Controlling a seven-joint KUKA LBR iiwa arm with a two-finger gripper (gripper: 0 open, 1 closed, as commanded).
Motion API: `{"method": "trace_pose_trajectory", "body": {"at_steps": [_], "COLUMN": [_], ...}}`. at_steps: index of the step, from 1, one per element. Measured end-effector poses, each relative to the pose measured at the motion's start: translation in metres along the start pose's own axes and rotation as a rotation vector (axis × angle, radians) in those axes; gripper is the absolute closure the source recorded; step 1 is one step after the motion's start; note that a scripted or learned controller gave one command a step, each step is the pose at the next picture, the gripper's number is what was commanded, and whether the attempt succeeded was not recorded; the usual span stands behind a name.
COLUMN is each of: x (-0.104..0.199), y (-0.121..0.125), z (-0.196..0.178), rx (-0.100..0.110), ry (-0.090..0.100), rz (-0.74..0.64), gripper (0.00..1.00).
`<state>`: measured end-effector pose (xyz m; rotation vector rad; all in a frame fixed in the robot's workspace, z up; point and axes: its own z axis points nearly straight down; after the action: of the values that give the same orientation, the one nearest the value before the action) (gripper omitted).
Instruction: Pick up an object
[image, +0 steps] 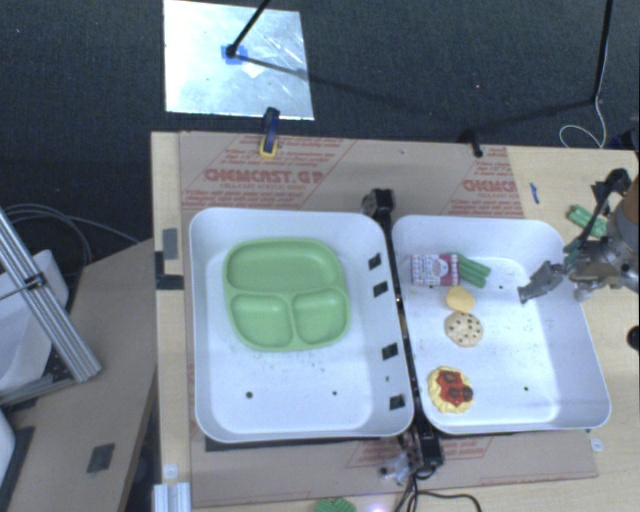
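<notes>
The right bin holds several small toy foods. A pink and white carton lies near its far left, with a green piece beside it. Below them sit a yellow piece, a speckled cookie and a small pizza slice with red spots. My gripper reaches in from the right over the right bin's far right part. It is to the right of the yellow piece and well apart from it. Nothing is seen in the gripper.
The left bin holds a green divided plate. A black divider with clips runs between the bins. A shiny metal sheet lies on the floor behind the bench. A green item sits on the bench at the far right.
</notes>
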<state>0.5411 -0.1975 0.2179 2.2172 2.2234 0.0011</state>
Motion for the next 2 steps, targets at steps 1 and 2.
{"method": "trace_pose_trajectory", "body": {"at_steps": [1,2], "x": [0.028,0.044], "y": [0.023,0.041], "z": [0.033,0.139], "rx": [0.001,0.003], "ry": [0.002,0.002], "rz": [-0.005,-0.004], "gripper": [0.00,0.00]}}
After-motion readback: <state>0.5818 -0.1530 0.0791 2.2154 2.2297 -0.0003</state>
